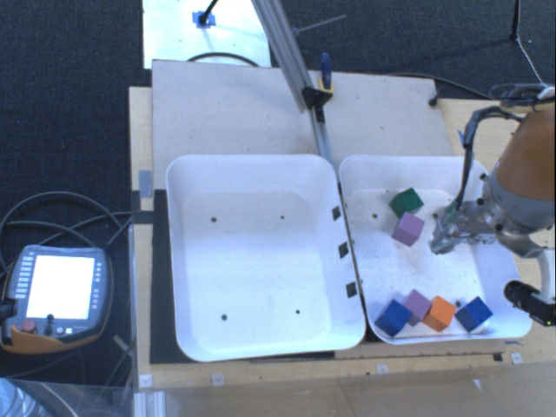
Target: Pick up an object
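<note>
Roughly, hand position: the hand (445, 235) hangs over the right bin (365, 176), near its middle, at the end of the arm (528, 176) coming in from the right.
Hand state: cannot tell how it stands from this slant; no block is visibly held.
Nearest block: the purple cube (408, 228) lies just to the view's left of the hand, on the bin floor.
Second candidate: the green cube (406, 201) sits just beyond the purple one, touching or nearly so.
Others: a blue cube (393, 316), lilac cube (418, 305), orange cube (439, 313) and second blue cube (473, 314) crowd the near edge.
Turning relation: my judgement is a short shift leftward, then down.
</note>
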Robot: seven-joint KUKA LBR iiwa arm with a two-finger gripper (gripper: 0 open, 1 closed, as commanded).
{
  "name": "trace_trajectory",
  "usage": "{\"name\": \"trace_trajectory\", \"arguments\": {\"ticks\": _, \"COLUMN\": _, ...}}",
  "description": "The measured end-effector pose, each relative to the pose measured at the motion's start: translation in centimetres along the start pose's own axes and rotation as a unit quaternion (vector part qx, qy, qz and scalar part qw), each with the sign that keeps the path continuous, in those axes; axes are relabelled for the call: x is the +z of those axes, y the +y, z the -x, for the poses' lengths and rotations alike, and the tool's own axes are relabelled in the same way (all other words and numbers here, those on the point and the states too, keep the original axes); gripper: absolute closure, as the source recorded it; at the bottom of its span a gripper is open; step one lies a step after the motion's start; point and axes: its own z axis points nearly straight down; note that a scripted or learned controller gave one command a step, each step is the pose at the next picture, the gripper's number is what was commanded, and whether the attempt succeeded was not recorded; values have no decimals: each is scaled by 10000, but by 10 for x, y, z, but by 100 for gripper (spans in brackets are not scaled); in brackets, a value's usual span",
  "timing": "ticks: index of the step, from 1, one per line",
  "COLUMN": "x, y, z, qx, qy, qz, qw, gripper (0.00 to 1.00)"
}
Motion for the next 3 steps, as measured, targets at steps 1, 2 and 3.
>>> {"name": "trace_trajectory", "arguments": {"ticks": 1, "x": 6, "y": 3, "z": -46, "qx": -4, "qy": 2, "qz": 3, "qw": 10000, "gripper": 100}}
{"name": "trace_trajectory", "arguments": {"ticks": 2, "x": -5, "y": -2, "z": -101, "qx": -14, "qy": 5, "qz": 6, "qw": 10000, "gripper": 100}}
{"name": "trace_trajectory", "arguments": {"ticks": 3, "x": -5, "y": -4, "z": -145, "qx": -8, "qy": 3, "qz": 0, "qw": 10000, "gripper": 100}}
